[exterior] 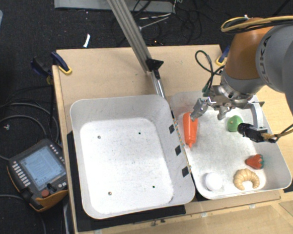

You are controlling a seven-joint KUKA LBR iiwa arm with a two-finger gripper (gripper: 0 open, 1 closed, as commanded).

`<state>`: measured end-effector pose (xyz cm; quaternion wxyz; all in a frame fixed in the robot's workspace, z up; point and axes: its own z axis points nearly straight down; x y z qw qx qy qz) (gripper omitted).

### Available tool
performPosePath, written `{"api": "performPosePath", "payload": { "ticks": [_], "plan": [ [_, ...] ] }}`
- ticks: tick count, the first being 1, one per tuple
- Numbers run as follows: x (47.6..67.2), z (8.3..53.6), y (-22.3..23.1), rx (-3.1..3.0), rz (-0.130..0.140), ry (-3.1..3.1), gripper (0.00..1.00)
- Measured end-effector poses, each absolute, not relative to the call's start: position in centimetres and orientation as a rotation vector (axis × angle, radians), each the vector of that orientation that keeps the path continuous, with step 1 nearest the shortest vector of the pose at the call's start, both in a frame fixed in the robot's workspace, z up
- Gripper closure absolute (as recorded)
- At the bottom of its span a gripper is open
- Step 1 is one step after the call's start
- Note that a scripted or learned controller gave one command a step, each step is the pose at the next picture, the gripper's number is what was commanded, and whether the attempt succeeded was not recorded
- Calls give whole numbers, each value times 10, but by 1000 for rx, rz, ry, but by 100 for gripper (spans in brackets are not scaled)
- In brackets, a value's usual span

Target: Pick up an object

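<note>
In the right bin point(277, 172), nearest the camera, lie a white ball point(213, 181) and a croissant point(247, 178), with a strawberry point(255, 161) just behind. Farther back, a carrot point(190, 128) lies along the bin's left wall, and a green object point(233, 124) sits under the arm. The gripper point(212, 110) hovers above between them, fingers spread, holding nothing. The left bin point(88, 144) sits beside on the tabletop point(107, 71).

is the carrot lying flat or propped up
Propped: the carrot leans against the right bin's left wall, top end near the end effector.
</note>
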<state>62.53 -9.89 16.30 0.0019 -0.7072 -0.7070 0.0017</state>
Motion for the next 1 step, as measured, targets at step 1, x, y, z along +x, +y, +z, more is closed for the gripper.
{"api": "performPosePath", "payload": {
  "ticks": [1],
  "plan": [
    [616, 115, -100, -2220, 5, -2218, 0]
  ]
}}
